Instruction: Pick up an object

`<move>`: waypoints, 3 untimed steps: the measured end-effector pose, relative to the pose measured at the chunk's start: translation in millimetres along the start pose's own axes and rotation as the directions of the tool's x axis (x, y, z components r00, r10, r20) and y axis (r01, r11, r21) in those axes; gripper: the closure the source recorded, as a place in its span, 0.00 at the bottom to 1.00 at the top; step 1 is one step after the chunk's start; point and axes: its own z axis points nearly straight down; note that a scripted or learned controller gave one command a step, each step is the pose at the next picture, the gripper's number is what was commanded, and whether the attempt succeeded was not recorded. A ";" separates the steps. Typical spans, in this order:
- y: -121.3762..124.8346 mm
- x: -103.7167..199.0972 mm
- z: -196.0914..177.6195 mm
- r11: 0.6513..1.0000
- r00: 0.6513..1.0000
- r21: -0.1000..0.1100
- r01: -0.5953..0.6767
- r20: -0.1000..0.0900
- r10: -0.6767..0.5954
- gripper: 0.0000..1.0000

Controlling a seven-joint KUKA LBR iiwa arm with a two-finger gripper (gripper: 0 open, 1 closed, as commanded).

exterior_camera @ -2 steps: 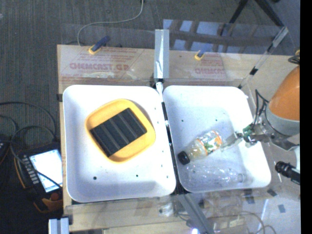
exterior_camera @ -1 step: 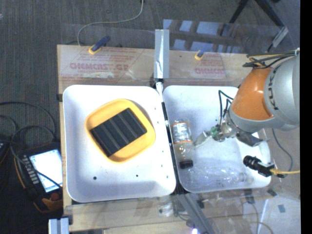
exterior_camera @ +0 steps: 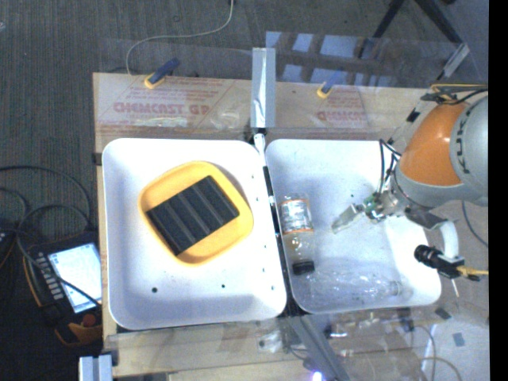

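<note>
Camera view: clear plastic bottle [exterior_camera: 297,232] lies flat in right bin [exterior_camera: 413,292], hard against its left wall. Long axis runs near-far; dark cap toward near edge, label toward far end. Gripper [exterior_camera: 349,215] hovers mid-bin, right of bottle, apart from it, nothing between fingers; open vs closed: can't tell. Left bin [exterior_camera: 127,292] has yellow dish [exterior_camera: 238,228] w/ ribbed black block [exterior_camera: 193,212] on top, set diagonal.
</note>
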 end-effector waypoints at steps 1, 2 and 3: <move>31.5 -31.1 -0.2 0.961 0.961 0.009 -0.278 -0.015 0.278 0.00; 111.3 -12.9 -51.9 0.910 0.910 0.015 -0.415 0.006 0.415 0.00; 11.5 19.1 -68.9 0.888 0.888 0.018 -0.460 0.005 0.460 0.00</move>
